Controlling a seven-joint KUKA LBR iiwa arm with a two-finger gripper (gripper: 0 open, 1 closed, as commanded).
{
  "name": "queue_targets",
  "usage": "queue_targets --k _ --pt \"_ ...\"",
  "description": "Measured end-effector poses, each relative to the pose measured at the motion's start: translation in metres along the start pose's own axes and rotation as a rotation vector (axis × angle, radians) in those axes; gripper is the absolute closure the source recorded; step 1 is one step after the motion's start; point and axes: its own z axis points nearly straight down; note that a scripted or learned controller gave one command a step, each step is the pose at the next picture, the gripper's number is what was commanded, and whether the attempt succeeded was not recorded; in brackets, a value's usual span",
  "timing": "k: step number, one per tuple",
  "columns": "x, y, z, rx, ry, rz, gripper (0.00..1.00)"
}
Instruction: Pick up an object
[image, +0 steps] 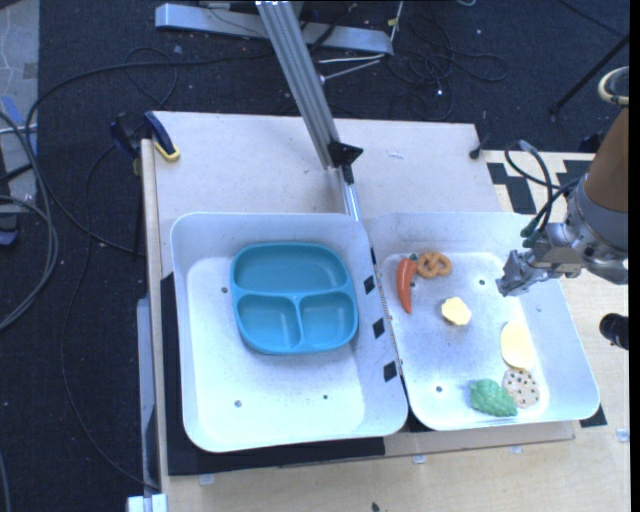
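camera view: fingers (508, 284) state unclear, hovering above-right of yellow piece (456, 312), apart.

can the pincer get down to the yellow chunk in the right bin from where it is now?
Probably yes. The pincer hangs over the right bin's far right side, and the yellow chunk lies alone on open floor, apart from the carrot and pretzel. Nothing stands between them.

Orange carrot (405, 284), pretzel (434, 264), yellow chunk (456, 312), cookie (520, 387), green piece (492, 397), right bin (570, 330)
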Motion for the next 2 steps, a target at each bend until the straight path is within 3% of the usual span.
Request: queue_targets --k 2 --pt "0.106 0.030 0.012 -0.002 0.000 -0.001 1.00"
